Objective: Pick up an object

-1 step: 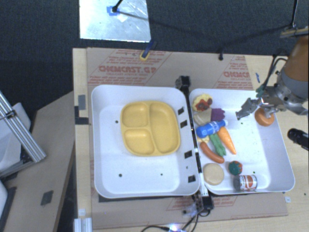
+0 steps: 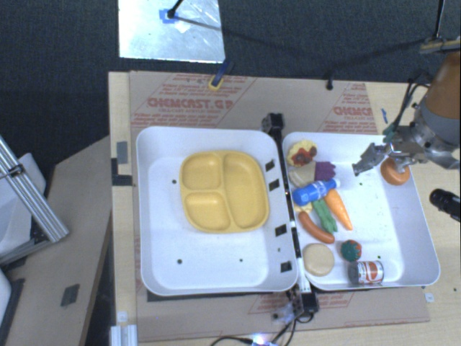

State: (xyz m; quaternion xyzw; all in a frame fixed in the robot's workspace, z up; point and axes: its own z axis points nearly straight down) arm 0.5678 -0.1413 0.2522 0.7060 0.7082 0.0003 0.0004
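My gripper [image 2: 366, 160] hangs over the upper right part of the right bin [image 2: 403, 225], with the arm reaching in from the right. An orange round toy [image 2: 395, 172] lies just under the wrist, partly covered by it. I see nothing between the gripper's tips. To its left lie purple grapes [image 2: 325, 170], a blue bottle [image 2: 315, 192], a carrot [image 2: 338, 209], a green vegetable [image 2: 323, 216] and a red sausage [image 2: 315, 227]. Near the front sit a tan bun [image 2: 318, 259], a red and green ball [image 2: 351, 249] and a small can [image 2: 369, 272].
A yellow divided plate [image 2: 222, 191] sits in the left bin [image 2: 158, 258]. A red and yellow toy [image 2: 302, 151] and a beige piece [image 2: 302, 174] lie at the right bin's back left. The right half of the right bin has bare floor.
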